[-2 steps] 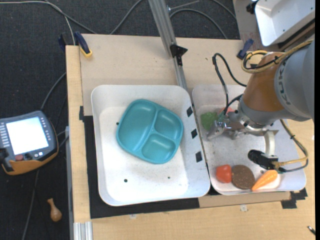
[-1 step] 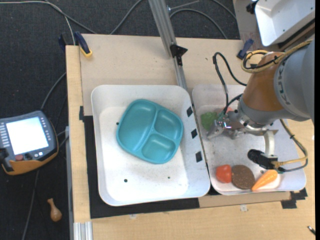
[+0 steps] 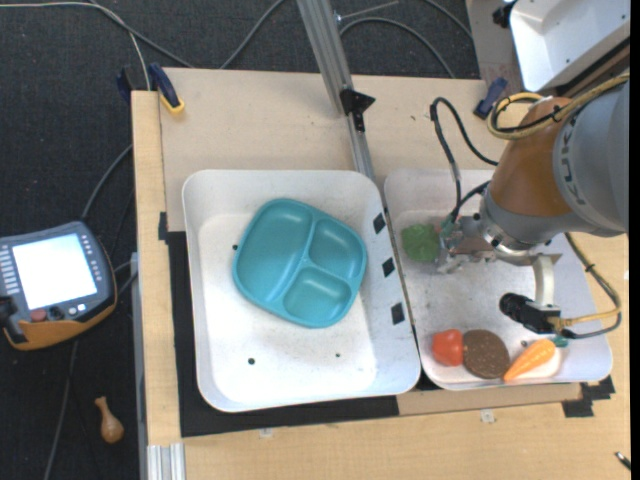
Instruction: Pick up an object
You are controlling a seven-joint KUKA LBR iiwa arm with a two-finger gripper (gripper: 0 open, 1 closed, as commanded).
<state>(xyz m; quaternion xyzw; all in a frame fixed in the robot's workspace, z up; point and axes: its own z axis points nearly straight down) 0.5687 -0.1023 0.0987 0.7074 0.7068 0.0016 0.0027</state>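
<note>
**Green lump sat just at nine o'clock of the pincer**

Green lump [image 3: 420, 242] lay in the right bin [image 3: 575, 373], at its ten o'clock corner. The pincer [image 3: 452, 248] hovered beside it, seemingly touching; whether it was spread or pressed together could not be told. Tomato [image 3: 449, 346], brown disc [image 3: 486, 353] and carrot [image 3: 530, 360] lay well apart, toward six o'clock.

The plate [image 3: 300, 261] in the left bin [image 3: 215, 368] is turquoise, and both bins are white. In the right bin [image 3: 590, 368], the lump [image 3: 419, 242] at the upper left is green. At the lower edge lie a red ball [image 3: 448, 346], a brown disc [image 3: 485, 353] and an orange carrot [image 3: 530, 359]. The counter [image 3: 250, 118] is pale tan.
</note>
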